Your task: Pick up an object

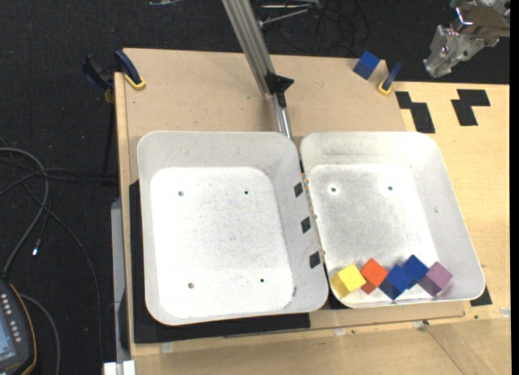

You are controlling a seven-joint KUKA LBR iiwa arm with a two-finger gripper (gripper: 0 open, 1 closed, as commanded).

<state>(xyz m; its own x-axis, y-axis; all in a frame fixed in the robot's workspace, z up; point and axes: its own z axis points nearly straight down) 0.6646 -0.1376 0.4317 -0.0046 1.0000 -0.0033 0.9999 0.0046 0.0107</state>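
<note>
Far below the gripper (pixel 454 45), raised off the bench with its state unreadable, yellow cube (pixel 349 279), orange cube (pixel 374 273), blue cubes (pixel 404 276) and purple cube (pixel 437 278) crowd together; descending there risks nudging neighbours or hitting the right bin's wall (pixel 405 300).

No lettering, label, brand, number or sign can be read anywhere on or around the tan wooden bench (pixel 211 97). The black angular patches (pixel 442 108) on the bench's right-hand part are plain shapes, not characters. The small black squares (pixel 306 225) along the seam between the two shallow white plastic bins (pixel 150 162) on the bench carry no legible print. The coloured blocks (pixel 393 276) in the bin at the bench's right side show bare faces. The dark device with a lit screen (pixel 12 337), off the bench's lower left corner, is too small and blurred to read.
</note>
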